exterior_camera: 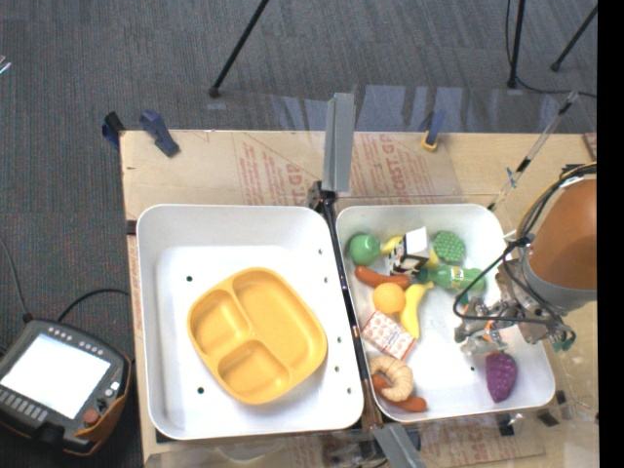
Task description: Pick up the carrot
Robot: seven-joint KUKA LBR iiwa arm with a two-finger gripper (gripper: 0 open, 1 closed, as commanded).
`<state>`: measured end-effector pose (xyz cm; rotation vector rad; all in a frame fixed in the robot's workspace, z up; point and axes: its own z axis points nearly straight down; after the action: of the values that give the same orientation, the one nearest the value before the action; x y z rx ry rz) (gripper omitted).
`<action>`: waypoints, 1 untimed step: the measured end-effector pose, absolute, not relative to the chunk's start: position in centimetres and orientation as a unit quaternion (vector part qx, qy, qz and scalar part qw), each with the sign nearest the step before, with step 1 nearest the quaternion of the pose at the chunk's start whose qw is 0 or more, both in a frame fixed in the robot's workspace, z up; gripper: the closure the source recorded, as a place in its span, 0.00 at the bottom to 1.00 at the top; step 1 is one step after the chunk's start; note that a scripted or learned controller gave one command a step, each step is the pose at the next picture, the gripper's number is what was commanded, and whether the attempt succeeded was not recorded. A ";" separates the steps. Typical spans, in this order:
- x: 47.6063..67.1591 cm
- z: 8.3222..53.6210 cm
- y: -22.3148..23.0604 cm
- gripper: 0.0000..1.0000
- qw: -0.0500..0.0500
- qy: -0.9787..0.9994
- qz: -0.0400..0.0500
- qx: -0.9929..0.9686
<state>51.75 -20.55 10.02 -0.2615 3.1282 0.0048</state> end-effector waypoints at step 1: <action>52.7 16.9 -16.6 1.00 0.003 1.000 0.000 -0.023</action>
<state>52.71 -16.57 16.85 -0.0728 3.1343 0.0007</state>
